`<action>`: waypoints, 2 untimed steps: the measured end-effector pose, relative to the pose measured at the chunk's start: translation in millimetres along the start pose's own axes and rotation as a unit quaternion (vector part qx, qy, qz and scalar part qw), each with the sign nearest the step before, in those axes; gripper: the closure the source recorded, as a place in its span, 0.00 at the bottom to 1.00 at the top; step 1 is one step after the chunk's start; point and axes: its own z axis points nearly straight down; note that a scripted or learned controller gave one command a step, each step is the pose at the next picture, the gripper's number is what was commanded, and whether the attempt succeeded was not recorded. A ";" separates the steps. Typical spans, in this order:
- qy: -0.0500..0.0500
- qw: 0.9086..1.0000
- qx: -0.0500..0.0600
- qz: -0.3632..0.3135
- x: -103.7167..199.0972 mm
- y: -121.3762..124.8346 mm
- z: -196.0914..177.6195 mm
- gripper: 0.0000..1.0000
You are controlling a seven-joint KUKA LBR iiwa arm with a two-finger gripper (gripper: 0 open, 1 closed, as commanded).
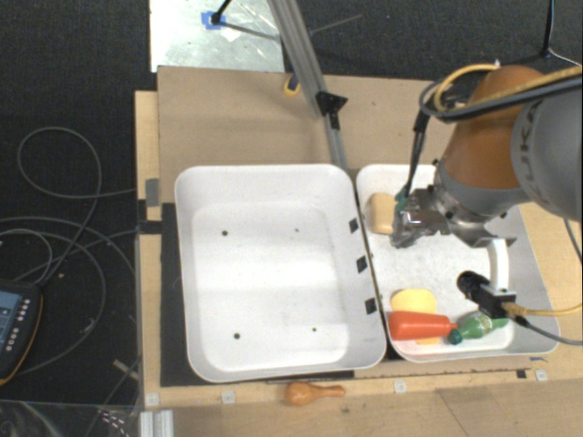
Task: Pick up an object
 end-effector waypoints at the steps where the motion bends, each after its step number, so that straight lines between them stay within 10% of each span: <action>1: 0.000 1.000 0.001 -0.001 53.5 22.5 5.6 1.00; 2: 0.001 1.000 0.001 -0.001 115.7 34.4 -3.8 1.00</action>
